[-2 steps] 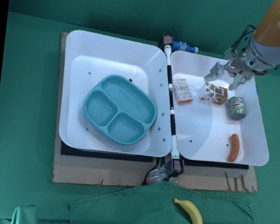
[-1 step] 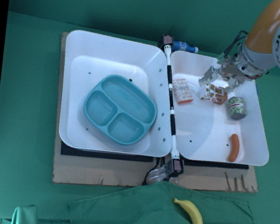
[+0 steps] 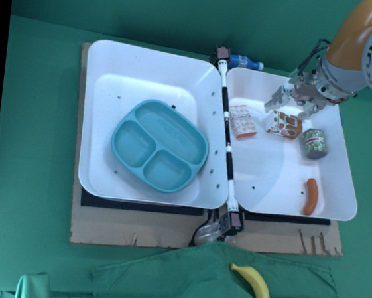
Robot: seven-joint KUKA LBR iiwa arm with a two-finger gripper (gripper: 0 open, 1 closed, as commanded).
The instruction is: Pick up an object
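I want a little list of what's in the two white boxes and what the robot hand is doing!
left bin: blue divided plate
right bin: patterned box, snack packet, green can, sausage
gripper: hovering over the far part of the right bin, just above the patterned box
outside the bins: banana on the green cloth in front, blue bottle behind

Green cloth [image 3: 35,128] over bench, cardboard sheet [image 3: 103,229] beneath bins
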